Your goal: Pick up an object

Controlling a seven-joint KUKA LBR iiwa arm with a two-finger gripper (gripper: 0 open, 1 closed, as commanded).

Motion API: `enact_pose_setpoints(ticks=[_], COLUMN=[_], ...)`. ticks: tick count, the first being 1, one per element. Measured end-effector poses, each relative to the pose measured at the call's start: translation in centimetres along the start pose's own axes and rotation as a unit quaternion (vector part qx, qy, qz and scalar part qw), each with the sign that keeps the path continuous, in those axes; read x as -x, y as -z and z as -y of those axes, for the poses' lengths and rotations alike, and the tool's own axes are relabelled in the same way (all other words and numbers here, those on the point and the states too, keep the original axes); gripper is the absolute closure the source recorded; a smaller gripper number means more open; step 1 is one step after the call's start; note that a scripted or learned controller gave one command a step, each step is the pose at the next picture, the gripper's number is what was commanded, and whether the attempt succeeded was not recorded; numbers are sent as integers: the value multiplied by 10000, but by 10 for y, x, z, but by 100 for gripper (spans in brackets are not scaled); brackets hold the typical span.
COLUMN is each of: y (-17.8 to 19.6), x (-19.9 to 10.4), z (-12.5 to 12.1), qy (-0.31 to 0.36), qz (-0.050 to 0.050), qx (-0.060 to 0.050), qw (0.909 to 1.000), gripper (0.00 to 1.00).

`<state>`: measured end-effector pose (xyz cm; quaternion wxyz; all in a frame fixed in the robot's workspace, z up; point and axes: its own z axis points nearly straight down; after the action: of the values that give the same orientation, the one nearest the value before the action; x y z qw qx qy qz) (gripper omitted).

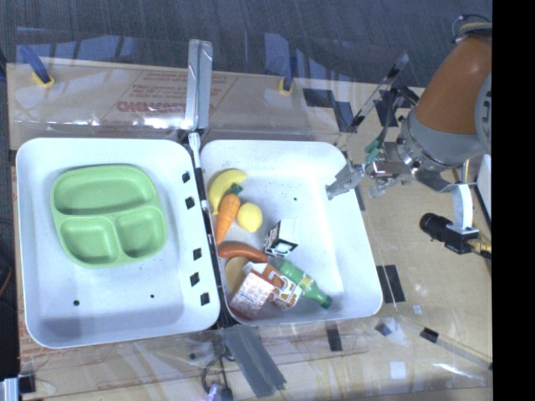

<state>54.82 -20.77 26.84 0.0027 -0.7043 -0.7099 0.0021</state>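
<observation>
I logged 2 shallow white bins side by side on the bench. The left bin (33, 224) held 1 green divided tray (107, 214), with 3 compartments, lying flat toward the bin's upper left.

The right bin (351, 266) held the pickable items, all crowded along its left wall and lower left corner:
- 1 banana (222, 185), uppermost in the group, curved, near the divider between the bins.
- 1 carrot (228, 215), orange with a green top, lying just below the banana and touching it.
- 1 lemon (249, 216), round and yellow, just right of the carrot.
- 1 sausage (242, 252), reddish, lying across below the carrot.
- 1 small black-and-white object (277, 241), right of the sausage; I could not identify it.
- 1 green bottle (306, 283), on its side, pointing toward the lower right.
- 1 orange-and-white carton (264, 291), at the lower edge, touching the bottle.

The arm entered from the right of the frame, orange band at the upper right. The gripper (344, 180) hung over the upper right edge of the right bin, well apart from the cluster of items. I saw nothing between its fingers. Whether the fingers were spread or closed, I could not tell from this angle.
</observation>
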Motion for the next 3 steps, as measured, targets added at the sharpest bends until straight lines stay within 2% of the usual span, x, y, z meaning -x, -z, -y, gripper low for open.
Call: enact_pose_setpoints(ticks=[1, 2, 3], y=[-101, -179, -121], x=[-13, -28, -35], z=[29, 43, 44], qy=[106, 114, 863], qz=[-2, -2, 0], qx=[13, 10, 20], qw=[9999, 9999, 9963], gripper=[0, 0, 0])
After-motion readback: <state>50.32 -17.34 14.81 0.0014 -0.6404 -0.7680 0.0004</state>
